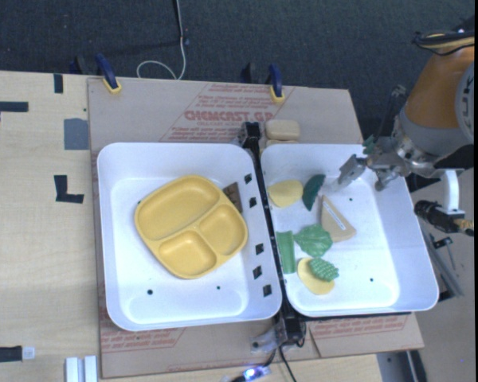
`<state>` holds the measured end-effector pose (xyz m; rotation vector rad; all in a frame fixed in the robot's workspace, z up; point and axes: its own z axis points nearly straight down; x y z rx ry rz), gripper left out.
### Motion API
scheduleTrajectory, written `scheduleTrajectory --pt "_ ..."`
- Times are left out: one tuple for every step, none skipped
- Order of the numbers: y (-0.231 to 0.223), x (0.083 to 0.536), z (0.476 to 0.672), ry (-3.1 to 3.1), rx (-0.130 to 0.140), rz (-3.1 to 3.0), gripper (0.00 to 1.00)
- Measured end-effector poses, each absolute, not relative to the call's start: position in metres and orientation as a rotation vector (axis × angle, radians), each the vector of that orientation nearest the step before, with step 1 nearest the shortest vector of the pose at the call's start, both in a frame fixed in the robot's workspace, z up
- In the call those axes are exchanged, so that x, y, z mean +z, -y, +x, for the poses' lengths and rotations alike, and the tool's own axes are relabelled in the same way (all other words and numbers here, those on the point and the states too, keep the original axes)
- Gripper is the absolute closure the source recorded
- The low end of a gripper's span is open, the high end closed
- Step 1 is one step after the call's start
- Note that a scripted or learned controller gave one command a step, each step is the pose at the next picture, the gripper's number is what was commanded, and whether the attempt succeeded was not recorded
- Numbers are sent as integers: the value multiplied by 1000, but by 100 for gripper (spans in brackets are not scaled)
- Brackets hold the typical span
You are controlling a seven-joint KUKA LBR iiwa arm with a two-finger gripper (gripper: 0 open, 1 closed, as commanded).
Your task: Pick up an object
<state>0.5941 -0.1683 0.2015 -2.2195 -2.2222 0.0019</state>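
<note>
**Two white bins on the surface, end effector over the right bin**

Surface (32, 237): pale wood, with black tape marks along its left part. A cardboard sheet (223, 114) lies on it, held at the far edge by two blue-and-yellow clamps; red print reads "CHEMCAST GP", the rest too faint to read.

Left bin (115, 293): shallow, white. It holds one yellow divided plate (191, 225) with three compartments, lying flat and turned at a slant. A small brown piece (231, 191) sits just beside the plate's far right rim.

Between bins: a black divider strip (259, 229) runs front to back. A tan block (283, 130) rests on the cardboard just beyond the right bin's far edge.

Right bin (402, 285): shallow, white. Contents, clustered in its left half: a pale yellow rounded piece (286, 192); a dark green leaf-shaped piece (313, 190) touching it; a beige wedge (336, 220); a green stick (285, 251) beside the divider; a ruffled green leaf (313, 238); a yellow piece (312, 277) at the front with a small green piece (325, 270) lying on it.

End effector (365, 171): at the bin's far right side, on the grey arm with orange band (446, 86). Its two fingers stand apart, open, with nothing between them. It is near the dark green leaf-shaped piece, not touching it.
</note>
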Motion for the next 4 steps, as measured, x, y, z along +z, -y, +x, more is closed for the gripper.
scheduleTrajectory --pt "143 97 597 2224 -1 -2222 0" --pt "122 86 517 2222 -3 -2226 0" --pt "71 278 617 2244 -23 -2223 0" --pt "37 336 672 2234 -10 -2219 0"
